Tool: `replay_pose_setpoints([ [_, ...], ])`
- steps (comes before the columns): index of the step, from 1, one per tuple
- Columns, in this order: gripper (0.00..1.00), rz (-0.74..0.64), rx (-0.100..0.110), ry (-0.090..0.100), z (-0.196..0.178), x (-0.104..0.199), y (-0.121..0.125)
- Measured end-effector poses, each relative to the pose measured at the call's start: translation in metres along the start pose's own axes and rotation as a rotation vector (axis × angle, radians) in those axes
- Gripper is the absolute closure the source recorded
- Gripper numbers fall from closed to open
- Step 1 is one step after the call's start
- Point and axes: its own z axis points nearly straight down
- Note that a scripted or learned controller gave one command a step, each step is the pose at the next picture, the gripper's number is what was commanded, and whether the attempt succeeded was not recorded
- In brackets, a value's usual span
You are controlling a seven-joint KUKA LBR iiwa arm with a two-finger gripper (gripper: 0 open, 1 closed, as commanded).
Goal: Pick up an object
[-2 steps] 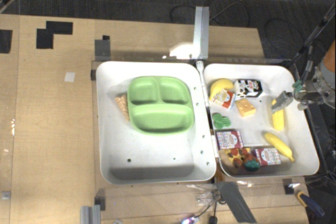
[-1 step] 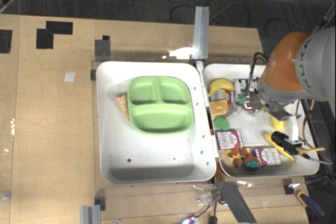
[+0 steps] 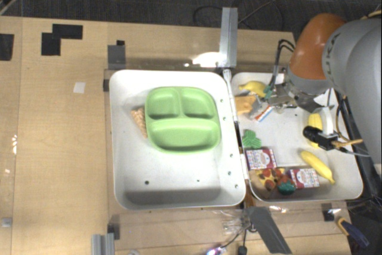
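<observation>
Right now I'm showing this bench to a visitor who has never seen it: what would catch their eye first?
Most likely the green divided plate, lying big and bright in the middle of the left bin. Next, the grey arm with its orange band, reaching in from the right over the far end of the right bin. That bin is crowded: a banana near the front right, small cartons and mixed bits along the front.

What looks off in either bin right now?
The green divided tray in the left bin lies on top of a tan waffle-like piece, which pokes out at its left edge. The right bin is crowded with small items, nothing visibly spilled.
</observation>
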Motion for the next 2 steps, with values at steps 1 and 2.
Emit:
replay_pose_setpoints([
  [1,1.0,-0.006,-0.008,-0.001,-0.012,0.001,0.003],
  [2,1.0,0.431,-0.006,-0.002,-0.096,0.06,0.044],
])
